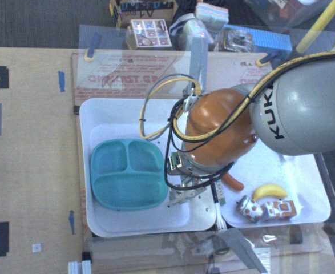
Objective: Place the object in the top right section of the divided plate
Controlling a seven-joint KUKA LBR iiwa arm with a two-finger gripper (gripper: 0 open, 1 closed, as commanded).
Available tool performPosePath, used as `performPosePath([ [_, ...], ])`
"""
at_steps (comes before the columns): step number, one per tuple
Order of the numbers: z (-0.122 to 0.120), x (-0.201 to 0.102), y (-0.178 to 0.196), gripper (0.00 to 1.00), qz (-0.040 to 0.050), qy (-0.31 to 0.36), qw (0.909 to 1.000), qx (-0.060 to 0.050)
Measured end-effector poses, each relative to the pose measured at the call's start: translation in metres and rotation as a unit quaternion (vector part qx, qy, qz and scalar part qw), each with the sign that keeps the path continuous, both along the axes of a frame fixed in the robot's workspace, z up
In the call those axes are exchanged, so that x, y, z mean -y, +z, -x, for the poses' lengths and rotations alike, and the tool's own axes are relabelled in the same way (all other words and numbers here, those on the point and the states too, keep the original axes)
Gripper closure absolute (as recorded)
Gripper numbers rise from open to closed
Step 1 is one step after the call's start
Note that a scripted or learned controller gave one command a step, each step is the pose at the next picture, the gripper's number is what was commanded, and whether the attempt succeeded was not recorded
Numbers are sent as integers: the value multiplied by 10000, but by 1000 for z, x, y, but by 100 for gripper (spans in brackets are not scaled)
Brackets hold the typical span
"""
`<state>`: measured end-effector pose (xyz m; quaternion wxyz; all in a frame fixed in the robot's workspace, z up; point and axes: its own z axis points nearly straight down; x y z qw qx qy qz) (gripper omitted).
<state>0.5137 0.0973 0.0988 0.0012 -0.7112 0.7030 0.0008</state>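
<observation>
My end effector (181,194) hangs low over the left bin (93,116), just off the plate's (128,174) right edge; my own wrist hides the tip, so I cannot tell its state or whether it carries anything. The teal plate sits in that bin with two small sections at the top and one wide one below. The banana (269,192), carrot (232,181) and small toys (268,209) lie in the right bin (318,201), well apart from the plate. Which is the object I cannot say.
</observation>
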Motion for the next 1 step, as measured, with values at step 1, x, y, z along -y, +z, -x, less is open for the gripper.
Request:
performPosePath([
  [1,34,96,86,100,0,1813,9834,9],
])
